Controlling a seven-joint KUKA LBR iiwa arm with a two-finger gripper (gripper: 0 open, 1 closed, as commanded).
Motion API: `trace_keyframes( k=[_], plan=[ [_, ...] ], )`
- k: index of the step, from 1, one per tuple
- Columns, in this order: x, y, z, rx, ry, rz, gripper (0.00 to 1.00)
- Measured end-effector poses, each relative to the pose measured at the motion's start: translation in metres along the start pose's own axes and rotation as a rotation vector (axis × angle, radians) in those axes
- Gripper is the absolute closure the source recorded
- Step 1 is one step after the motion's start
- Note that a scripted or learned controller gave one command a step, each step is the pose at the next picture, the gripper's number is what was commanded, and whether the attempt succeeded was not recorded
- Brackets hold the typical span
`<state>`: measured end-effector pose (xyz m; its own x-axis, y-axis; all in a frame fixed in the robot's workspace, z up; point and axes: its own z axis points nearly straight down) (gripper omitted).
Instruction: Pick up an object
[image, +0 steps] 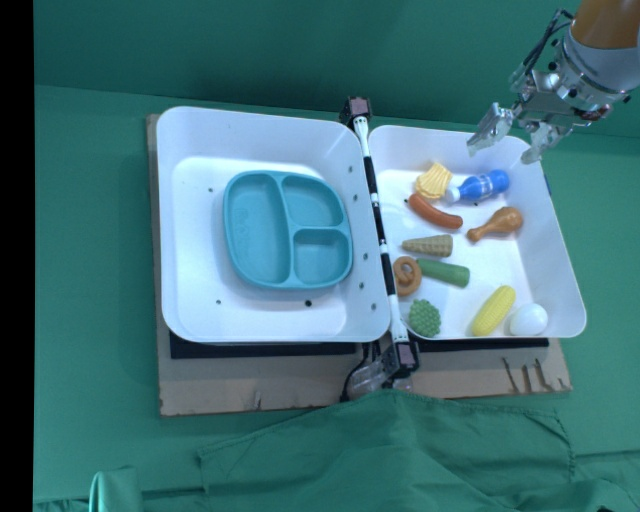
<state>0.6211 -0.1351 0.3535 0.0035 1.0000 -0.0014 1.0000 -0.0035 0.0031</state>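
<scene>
Blue bottle (482, 185) just below open end effector (511, 142), not touching.

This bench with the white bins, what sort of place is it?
Probably a robot test bench in a lab: a robot arm's gripper hangs open above a bin of toy food, beside a bin holding a teal plate, all on green cloth.

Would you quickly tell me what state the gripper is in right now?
Gripper: open, holding nothing, above the far edge of the right bin.
</scene>
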Motion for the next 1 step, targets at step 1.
trace_keyframes(
  k=[1],
  plan=[
    [0.0004,0.0004,0.06,0.004,-0.001,0.0,0.0]
  ],
)
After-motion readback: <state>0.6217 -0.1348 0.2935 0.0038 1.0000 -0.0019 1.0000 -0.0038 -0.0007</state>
